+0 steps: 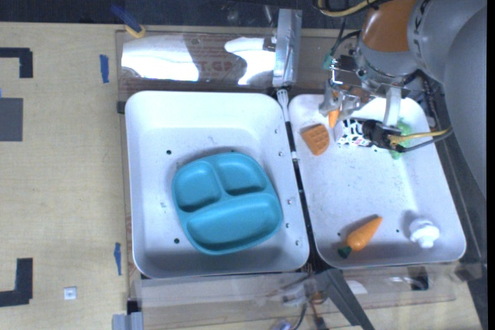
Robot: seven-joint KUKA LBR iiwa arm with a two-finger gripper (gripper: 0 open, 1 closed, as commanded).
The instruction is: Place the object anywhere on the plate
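A blue divided plate lies in the left bin. My gripper hangs over the back left corner of the right bin, well to the right of the plate. A small, narrow orange piece sticks out between its fingers, and the gripper is shut on it. Just below and left of it, an orange waffle-like block rests on the bin floor.
A toy carrot and a small white object lie near the right bin's front edge. A black-and-white patterned item sits beside the gripper. The raised divider between the bins separates the gripper from the plate.
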